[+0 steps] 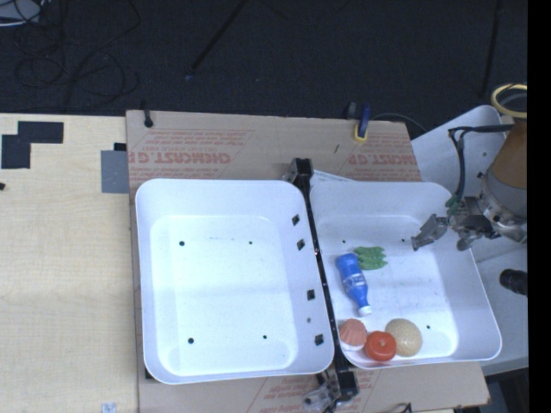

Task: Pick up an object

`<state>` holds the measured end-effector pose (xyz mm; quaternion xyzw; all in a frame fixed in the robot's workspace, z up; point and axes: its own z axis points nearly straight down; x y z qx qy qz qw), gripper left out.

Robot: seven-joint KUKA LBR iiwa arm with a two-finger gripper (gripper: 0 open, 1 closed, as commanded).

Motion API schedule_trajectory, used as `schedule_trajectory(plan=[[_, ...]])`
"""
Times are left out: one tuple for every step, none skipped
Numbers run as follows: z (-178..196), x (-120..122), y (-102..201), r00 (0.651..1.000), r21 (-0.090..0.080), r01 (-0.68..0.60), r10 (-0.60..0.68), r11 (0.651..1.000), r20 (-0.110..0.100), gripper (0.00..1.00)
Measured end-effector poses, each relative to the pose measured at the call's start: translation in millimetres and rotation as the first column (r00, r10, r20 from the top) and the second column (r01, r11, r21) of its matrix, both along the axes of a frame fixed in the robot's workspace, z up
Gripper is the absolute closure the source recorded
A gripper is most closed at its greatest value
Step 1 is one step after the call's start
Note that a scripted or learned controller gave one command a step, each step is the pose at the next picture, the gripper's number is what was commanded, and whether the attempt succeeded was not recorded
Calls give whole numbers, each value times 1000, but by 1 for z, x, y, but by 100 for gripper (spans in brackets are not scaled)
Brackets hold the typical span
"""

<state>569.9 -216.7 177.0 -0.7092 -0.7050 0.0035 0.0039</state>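
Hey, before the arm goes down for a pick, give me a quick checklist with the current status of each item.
1. Objects available in the right bin: ok. Blue bottle, green item, red ball, tan ball and pinkish ball all lie there.
2. Gripper free of any object: ok, nothing shows between its fingers.
3. Gripper above a target: not ok, it sits near the bin's right rim, apart from every object.
4. Bottle isolated for grasping: ok, though the green item lies close to its top end.
5. Three balls separated: not ok, they cluster in the near corner.
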Motion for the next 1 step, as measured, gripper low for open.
schedule_trajectory(plan=[[14,4,1,1000,0,-3,3,1000,7,100]])
